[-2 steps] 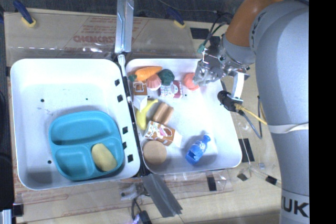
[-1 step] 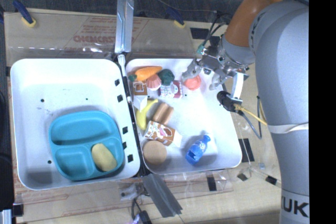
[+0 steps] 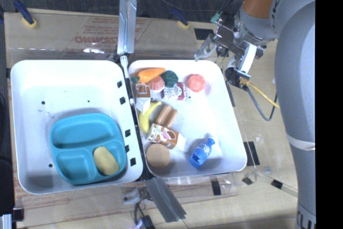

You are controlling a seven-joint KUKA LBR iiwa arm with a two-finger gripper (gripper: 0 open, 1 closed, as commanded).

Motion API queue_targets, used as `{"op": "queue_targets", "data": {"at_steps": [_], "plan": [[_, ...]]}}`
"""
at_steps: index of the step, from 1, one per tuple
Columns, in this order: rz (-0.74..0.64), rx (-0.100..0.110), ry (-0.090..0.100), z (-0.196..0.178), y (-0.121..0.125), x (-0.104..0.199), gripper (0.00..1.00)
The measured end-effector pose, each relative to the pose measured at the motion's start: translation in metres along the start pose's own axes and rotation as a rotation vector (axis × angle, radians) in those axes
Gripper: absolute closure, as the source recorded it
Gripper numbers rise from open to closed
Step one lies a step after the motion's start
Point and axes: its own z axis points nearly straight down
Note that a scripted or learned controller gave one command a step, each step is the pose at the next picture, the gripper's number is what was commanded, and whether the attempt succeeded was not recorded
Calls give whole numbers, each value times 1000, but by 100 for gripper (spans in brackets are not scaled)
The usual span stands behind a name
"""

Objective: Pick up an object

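I see my tool [image 3: 214,51] poised just beyond the far rim of the right bin [image 3: 233,131], clear of everything; I cannot tell how it is set. The objects crowd toward the bin's divider side: carrot [image 3: 150,73], pink ball [image 3: 195,82], blue bottle [image 3: 202,152] nearer the front. The ball, nearest and apart, looks easiest.

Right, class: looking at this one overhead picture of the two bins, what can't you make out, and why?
- Gripper: small and cluttered at the right bin's far corner; finger state unreadable.
- Carton: label print too small to read.
- Packets beside the carrot: overlapping, contents unclear.
- Arm: cut off by the top edge.
- Potato on the blue tray: its underside is hidden.
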Motion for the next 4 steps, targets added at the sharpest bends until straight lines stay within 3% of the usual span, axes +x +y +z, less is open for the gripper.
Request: {"op": "queue_targets", "data": {"at_steps": [1,2,3,4], "plan": [[-131,14,-5,101,-25,-16,0],[-131,9,-3,98,-23,-15,0],[-246,13,-3,149,-105,11,0],[-314,6,-2,194,-70,5,0]]}}
